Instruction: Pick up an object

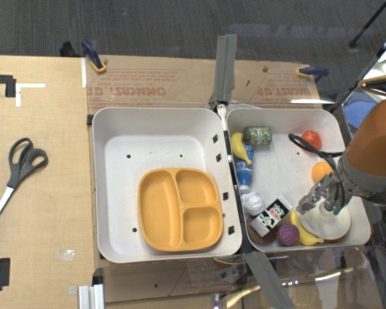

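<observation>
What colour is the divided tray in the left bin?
Yellow-orange; the divided tray shows in the camera view.

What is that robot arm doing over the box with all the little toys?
The robot arm's gripper is reaching down into the right bin, low near a white round thing at the front. Nothing shows between its fingers, so it hasn't picked anything up yet. Around it lie a purple ball, an orange ball, a red toy and a green can. The left bin holds a yellow divided plate.

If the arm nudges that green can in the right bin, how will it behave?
The green can lies on its side, so it will probably roll. It looks small and likely light. Its smooth round wall may slip between fingers. The yellow thing close beside it might stop it.
</observation>
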Action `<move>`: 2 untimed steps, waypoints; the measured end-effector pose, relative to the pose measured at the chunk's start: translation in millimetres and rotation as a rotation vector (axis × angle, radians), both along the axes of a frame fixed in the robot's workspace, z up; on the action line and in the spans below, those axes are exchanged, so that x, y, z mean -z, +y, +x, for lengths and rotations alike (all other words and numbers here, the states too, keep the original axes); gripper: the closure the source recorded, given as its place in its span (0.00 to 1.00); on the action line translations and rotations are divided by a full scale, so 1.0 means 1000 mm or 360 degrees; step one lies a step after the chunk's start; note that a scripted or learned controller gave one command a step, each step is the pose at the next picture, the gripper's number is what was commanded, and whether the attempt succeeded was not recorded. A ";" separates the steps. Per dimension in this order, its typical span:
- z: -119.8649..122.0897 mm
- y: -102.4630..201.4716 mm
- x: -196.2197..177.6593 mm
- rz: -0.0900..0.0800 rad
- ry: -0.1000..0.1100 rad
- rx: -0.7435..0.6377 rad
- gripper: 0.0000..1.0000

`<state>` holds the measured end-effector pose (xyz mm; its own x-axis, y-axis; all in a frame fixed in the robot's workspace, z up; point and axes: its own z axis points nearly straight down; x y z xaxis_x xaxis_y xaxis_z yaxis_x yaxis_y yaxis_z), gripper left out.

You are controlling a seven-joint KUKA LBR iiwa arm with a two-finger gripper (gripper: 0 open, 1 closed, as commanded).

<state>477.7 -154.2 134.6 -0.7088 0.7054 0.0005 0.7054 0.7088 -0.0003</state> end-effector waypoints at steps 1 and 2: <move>0.063 0.006 0.042 -0.0002 -0.0004 0.0435 1.00; 0.061 -0.041 0.010 -0.0006 -0.0011 -0.0847 1.00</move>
